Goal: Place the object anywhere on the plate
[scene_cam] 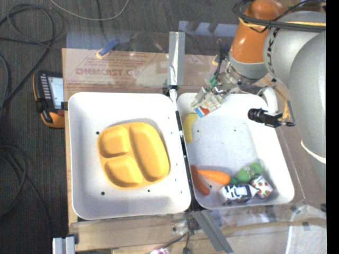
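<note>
Over the far left corner of the right bin (280, 194), the claw (212, 96) hangs at the end of the grey arm (304, 62), below the orange band (259, 30). Whether the claw is wide or narrow cannot be told from this slanted look; its tip is a tangle of metal and green bits. Right at its tip sits a small white piece (204, 109) with red and blue marks, touching or just under the claw. I cannot tell whether it is gripped or merely lying on the bin floor.

Beside that, against the left wall of the same bin, lies a yellow rounded thing (189, 127). Along the near side of that bin are a carrot (214, 176) lying crosswise, a red piece (200, 184) just below and touching it, a green toy (249, 172), a black-and-white item (237, 193) and a red-and-white item (262, 187); these last three crowd together in the near right corner.

Across in the left bin (79, 194), the plate (133, 155) rests near the middle. It is yellow, with three compartments, turned a little askew. Nothing from the right bin lies on it, and it is well apart from the claw.

Behind the bins the worktop (79, 67) carries a brown printed sheet and a small blue item (106, 49). An orange-and-black handset (47, 97) sits at the worktop's left edge, and cables (16, 25) loop over the dark floor.
</note>
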`<state>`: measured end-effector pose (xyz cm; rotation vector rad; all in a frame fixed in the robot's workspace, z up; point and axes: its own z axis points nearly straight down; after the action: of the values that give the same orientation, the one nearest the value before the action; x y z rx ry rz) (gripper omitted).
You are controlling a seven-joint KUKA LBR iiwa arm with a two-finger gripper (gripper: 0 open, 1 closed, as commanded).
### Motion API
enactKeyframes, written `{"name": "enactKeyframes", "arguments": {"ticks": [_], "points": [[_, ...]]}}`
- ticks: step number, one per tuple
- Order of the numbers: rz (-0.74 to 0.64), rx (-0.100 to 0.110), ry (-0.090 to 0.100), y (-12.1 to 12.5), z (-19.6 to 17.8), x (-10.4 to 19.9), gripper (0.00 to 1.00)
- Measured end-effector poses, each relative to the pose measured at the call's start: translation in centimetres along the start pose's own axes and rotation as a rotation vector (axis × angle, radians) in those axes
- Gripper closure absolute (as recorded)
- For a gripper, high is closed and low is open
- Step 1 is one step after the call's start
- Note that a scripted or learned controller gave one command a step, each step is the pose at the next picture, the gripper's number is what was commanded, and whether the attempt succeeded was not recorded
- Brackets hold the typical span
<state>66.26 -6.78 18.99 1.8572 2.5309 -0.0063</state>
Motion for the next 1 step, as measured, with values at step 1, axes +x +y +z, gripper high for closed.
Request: {"name": "enactKeyframes", "arguments": {"ticks": [1], "points": [[-0.151,-0.002,0.003,3.09,-1.55,7.95,1.0]]}}
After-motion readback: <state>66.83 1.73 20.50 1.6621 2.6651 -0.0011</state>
